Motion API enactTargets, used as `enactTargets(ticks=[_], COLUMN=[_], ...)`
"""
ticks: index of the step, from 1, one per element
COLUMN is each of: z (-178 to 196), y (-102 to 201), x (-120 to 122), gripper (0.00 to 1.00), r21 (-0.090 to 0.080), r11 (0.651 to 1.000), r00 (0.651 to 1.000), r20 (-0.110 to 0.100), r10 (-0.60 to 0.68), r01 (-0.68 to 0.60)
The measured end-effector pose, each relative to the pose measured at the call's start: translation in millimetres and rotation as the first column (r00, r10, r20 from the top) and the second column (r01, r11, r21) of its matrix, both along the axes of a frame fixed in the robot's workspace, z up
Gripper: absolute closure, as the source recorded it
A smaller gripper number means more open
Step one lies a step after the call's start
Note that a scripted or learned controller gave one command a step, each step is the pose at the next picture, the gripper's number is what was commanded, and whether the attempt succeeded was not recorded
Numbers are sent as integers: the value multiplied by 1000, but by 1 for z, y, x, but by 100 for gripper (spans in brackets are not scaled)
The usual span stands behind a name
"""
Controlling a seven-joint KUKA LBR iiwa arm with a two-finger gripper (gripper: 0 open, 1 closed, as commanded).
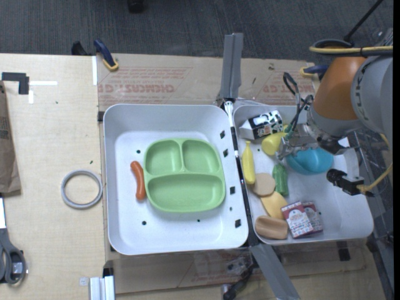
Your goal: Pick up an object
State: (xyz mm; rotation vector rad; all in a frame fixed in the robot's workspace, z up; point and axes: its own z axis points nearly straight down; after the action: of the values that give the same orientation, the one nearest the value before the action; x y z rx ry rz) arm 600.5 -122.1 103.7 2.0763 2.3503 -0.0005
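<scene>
The left bin point(119, 186) held a green three-compartment plastic tray point(185, 175), smooth and rounded at the corners, with an orange sausage-shaped toy point(139, 180) lying just beside its left edge. The right bin point(350, 224) was crowded: a black-and-white printed box point(262, 125) at the far end, a yellow banana point(248, 163) along the left wall, a yellow rounded piece point(272, 144), a teal rounded object point(310, 160), a small green item point(280, 180), a tan disc point(264, 184), a yellow wedge point(274, 204), a tan bread-like piece point(270, 228) and a red printed packet point(302, 220) near the front. The hand point(290, 144) stood low over the right bin, between the yellow rounded piece and the teal object; whether its grip was wide or narrow could not be told. On the surface point(50, 136) left of the bins lay a grey ring point(82, 189).
</scene>
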Motion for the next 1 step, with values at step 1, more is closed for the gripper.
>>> enactTargets(ticks=[1], z=[-3], y=[1], x=[-1], gripper=[0], r21=[2], r11=[1000], r00=[1000], r20=[-5], r10=[0], r01=[0])
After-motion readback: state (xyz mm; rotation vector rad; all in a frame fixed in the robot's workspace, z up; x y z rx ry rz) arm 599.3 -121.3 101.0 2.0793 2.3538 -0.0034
